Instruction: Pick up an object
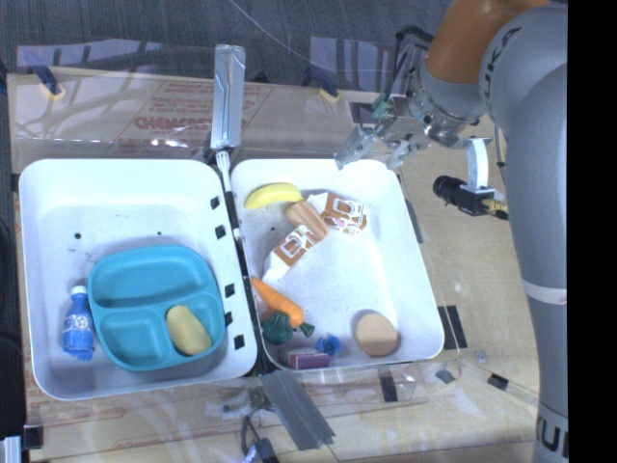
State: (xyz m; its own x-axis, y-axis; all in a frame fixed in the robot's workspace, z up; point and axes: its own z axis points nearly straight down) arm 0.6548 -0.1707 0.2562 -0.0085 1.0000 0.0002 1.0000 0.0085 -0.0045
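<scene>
In the right bin point(416, 258) a banana point(273, 196) lies near the far wall, its long axis running roughly left to right with a slight upward bow. Just beside it, a patterned packet point(301, 244) stretches diagonally from the far right down toward the near left, with a tan roll point(307, 219) resting on it on a slant of its own. A carrot point(279, 301) lies by the divider, its narrow end toward the far left and its green top point(278, 330) at the near end. Close by sit a purple block point(307, 359), a small blue piece point(329, 344) and a round tan lump point(375, 334). The left bin point(43, 191) holds a teal divided tray point(145, 287) with a yellowish potato-shaped thing point(189, 329) in its near-right compartment, and a small blue bottle point(78, 324) just beside the tray. The bins rest on a wood-coloured bench point(482, 287) under clear plastic sheeting. The gripper point(371, 148) hangs above the right bin's far rim, its fingers apart with nothing between them.
</scene>
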